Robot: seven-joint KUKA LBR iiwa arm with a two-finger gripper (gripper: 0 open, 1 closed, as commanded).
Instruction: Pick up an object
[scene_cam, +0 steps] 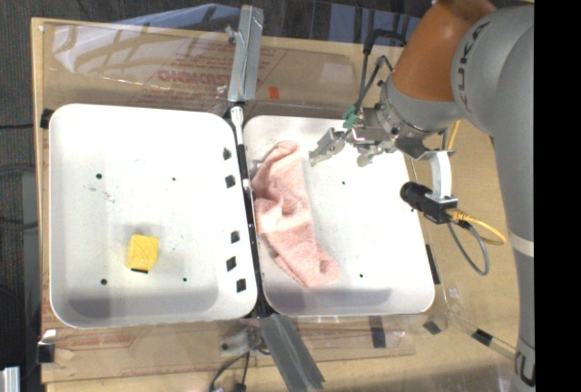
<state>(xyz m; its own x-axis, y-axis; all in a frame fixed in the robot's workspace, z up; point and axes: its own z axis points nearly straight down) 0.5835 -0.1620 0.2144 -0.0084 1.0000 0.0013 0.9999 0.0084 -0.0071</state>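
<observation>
Black capital letters reading "KUKA" run along the grey shell of the arm point(495, 54), partly cut by the curve of the casing, just beside its glossy orange band point(436, 50). Faded red print shows on the clear plastic sheet point(182, 63) taped over the tabletop point(300, 63) behind the bins; the words are too blurred to read.

The pincer point(349, 148) hangs over the back part of the right bin point(390, 290), its two thin metal fingers point(325, 150) spread apart with nothing between them. One finger points toward the bin's middle wall, the other sits closer to the wrist.

A pink cloth point(286, 213) lies crumpled in the right bin along its left wall, a soft terry-like towel bunched into loose folds, running from near the back corner down toward the front. The nearer fingertip is just beside the cloth's upper end but apart from it.

A small yellow block point(142, 252), spongy-looking and roughly square, rests in the left bin point(82, 136) toward its front, well apart from the pincer.

Both bins are shallow, smooth white plastic with rounded corners and a few small dark dots on the floors. A metal bar point(243, 54) runs between them at the back, and small black tabs dot the shared edge. A black cylinder with a yellow cable point(472, 222) hangs by the wrist.
</observation>
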